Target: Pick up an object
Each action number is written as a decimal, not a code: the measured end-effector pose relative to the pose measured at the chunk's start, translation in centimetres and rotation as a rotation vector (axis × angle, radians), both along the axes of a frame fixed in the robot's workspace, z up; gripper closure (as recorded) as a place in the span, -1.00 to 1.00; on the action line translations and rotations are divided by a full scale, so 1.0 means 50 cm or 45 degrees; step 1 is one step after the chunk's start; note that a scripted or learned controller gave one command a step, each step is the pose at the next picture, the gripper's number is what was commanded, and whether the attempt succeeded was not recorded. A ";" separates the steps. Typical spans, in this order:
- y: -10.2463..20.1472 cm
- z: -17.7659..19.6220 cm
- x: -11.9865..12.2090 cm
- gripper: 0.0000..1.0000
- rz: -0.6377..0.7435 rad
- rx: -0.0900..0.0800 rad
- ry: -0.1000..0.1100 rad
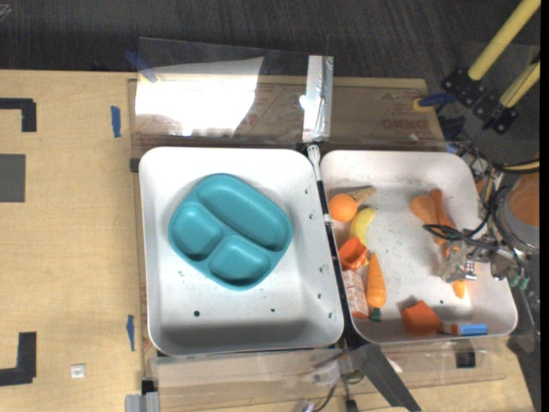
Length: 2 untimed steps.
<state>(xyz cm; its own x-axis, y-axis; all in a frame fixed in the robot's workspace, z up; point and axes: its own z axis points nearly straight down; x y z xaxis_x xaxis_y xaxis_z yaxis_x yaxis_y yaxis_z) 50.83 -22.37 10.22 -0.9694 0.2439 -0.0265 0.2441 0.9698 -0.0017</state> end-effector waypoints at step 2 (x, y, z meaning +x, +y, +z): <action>0.025 -0.027 0.016 -1.00 -0.022 0.005 0.018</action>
